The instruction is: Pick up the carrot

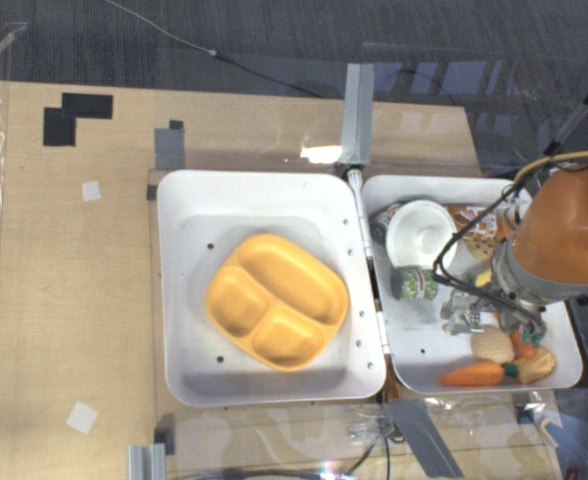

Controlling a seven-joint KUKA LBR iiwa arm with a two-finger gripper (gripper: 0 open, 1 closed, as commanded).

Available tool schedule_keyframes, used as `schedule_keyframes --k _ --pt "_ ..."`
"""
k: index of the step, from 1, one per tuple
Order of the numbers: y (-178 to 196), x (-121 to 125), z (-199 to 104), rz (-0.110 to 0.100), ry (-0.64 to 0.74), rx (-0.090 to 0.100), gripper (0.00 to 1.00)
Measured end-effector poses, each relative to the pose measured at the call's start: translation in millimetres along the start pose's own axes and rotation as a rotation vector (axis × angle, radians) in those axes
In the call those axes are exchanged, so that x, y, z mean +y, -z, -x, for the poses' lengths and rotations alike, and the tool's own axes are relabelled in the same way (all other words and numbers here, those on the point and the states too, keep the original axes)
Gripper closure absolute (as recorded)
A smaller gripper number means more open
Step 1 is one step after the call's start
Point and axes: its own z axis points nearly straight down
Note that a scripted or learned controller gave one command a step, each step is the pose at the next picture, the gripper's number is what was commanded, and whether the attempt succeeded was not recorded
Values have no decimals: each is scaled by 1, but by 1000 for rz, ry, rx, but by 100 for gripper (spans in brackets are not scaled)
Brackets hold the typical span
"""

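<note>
Carrot [471, 374] lies against the right bin's [414, 373] near wall; the pincer [464, 316] (finger state cannot be told) should be lowered squarely across it, clear of neighbouring toys.

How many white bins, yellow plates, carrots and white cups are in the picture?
White bins: 2 (left bin, right bin)
Yellow plate: 1
Carrot: 1
White cup: 1
Total: 5
</note>
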Motion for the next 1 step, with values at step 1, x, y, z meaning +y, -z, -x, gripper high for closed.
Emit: schedule_keyframes --k 1 --pt "20 15 -10 2 -129 25 100"
